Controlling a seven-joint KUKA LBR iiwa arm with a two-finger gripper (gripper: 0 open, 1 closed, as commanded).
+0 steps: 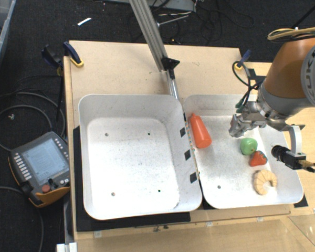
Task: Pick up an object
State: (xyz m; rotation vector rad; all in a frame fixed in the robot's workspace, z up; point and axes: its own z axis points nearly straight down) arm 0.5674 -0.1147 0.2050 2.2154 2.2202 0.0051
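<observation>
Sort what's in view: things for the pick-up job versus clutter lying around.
Job: orange carrot-shaped toy, green round toy, red strawberry-like toy, tan ridged pastry-like toy, right white bin, gripper.

Lying about: left white bin, grey-orange handheld controller.

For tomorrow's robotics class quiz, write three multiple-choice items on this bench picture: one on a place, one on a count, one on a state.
1. Where does the orange carrot lie?
A. Left bin's middle
B. Right bin, by its left wall
C. On the bench

2. How many items lie in the right bin?
A. Two
B. Four
C. Six

3. The gripper is:
A. Above the right bin, near the green item
B. Over the left bin
C. Off the bench

Key: B, it lies along that wall; B, carrot, green item, strawberry, pastry; A, it hangs beside the green item.
</observation>
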